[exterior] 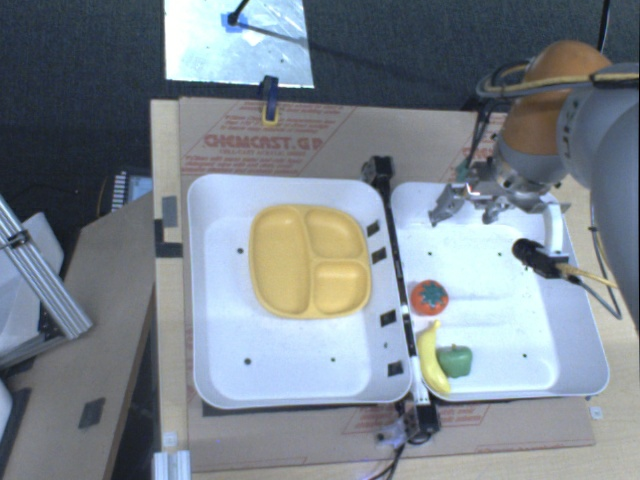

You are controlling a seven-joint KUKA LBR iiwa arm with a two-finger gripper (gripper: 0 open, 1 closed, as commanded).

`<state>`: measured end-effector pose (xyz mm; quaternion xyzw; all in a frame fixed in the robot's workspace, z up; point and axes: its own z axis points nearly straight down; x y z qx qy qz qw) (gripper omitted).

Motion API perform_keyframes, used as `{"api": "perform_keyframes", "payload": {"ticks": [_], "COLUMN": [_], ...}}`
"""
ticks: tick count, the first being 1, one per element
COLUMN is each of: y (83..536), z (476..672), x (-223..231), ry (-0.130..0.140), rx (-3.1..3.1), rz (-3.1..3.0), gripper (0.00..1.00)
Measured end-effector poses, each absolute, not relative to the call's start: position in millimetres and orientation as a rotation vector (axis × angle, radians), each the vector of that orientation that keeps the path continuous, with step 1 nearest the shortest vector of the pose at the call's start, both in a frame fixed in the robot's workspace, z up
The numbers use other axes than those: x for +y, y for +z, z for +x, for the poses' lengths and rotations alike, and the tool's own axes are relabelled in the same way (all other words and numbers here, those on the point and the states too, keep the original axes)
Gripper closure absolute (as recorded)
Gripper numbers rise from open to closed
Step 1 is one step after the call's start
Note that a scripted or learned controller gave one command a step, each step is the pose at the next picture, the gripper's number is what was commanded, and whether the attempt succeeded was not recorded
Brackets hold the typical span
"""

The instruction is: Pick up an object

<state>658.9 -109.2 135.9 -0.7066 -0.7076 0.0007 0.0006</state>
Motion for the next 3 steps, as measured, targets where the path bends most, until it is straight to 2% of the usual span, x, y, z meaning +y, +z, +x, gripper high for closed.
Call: {"api": "perform_keyframes", "payload": {"ticks": [1, 2, 3], "y": [84.7, 98.3, 141.5], "z": [659.3, 660.8, 663.8], "x": [-108.7, -108.9, -109.8], "ry": [0.0, -0.004, -0.005], "rx": [-2.224, -2.226, -2.228], "rz": [-2.219, -2.222, -2.22], "gripper": [0.0, 1.0, 1.0]}}
